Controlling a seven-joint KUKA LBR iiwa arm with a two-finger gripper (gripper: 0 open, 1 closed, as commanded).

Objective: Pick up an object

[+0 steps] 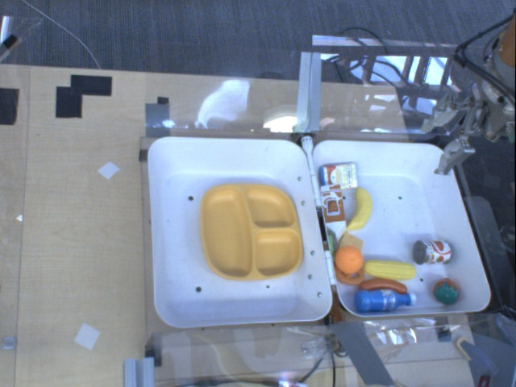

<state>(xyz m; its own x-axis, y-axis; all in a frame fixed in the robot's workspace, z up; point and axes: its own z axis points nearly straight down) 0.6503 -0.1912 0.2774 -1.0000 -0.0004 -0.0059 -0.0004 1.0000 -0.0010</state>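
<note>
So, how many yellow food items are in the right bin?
2: a banana near the bin's left wall, and a corn cob lower down, right of the orange. Others may be hidden underneath.
</note>
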